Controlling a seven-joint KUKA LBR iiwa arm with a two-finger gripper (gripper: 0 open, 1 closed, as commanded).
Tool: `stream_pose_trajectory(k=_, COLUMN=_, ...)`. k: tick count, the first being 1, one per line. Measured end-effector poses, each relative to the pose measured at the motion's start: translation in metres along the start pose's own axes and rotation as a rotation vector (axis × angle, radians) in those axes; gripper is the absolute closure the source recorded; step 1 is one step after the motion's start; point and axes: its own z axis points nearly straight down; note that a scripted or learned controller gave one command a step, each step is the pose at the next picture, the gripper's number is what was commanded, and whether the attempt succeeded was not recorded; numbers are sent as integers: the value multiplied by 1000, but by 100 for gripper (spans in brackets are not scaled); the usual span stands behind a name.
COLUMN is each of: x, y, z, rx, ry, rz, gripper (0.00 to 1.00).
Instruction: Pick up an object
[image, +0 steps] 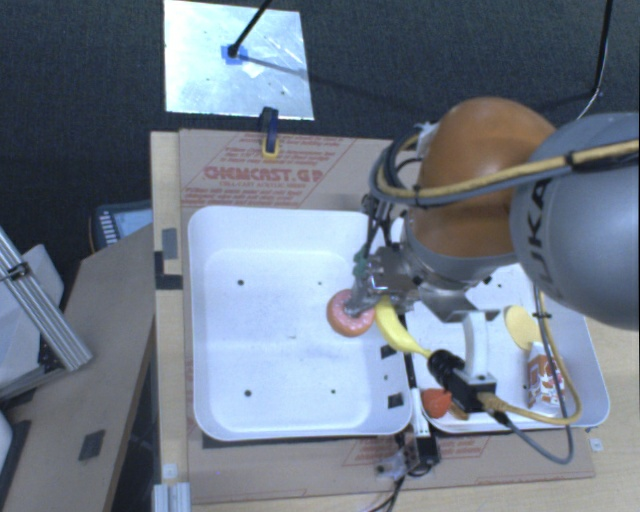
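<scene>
Cam view (fixed, above, slanted)
Arm (575, 230): in from rt; big grey link across upper rt of pic, covering much of rt bin.
Orange band (480, 170): domed, just above wrist, over the seam between the two bins.
Wrist: bent down & to the left, aimed at rt part of left bin's floor.
Cables: yellow one along the grey link; dark loops at left side of orange band.
Tool (365, 290): low over rt part of left bin, tip at upper-rt edge of pink donut; touching or just above, can't tell.
Tool state: can't tell; apart or together not readable, tip blurs w/ donut & wrist.
Pink donut (347, 318): task thing nearest the tool; flat on left bin floor, near its rt wall, abt mid-depth.
Banana (398, 335): yellow, just rt of donut, slanting down-rt over the rims between bins; which bin, can't tell.
Left bin (230, 225): white, shallow, few dark dots on floor.
Rt bin (592, 392): white; front & rt rim clear of the arm.
Yellow spoon-like thing (520, 325): in rt bin, beside the arm's lower edge.
Small bottle (543, 378): white/orange label, in rt bin, just in front of spoon-like thing.
Red-orange thing (436, 402): small, front-left corner of rt bin; kind unclear.
Worktop (165, 330): pale, carrying a cardboard sheet (260, 172) w/ red print under both bins.
Yellow-black clamp (269, 133): at far edge of cardboard.
Shiny sheet (235, 60): behind worktop, on dark ground, small blue bit on it.
</scene>
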Motion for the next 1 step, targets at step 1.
stream_pose_trajectory(k=1, x=-2, y=1, z=-5, rx=6, ry=-4, rz=-1, gripper=100)
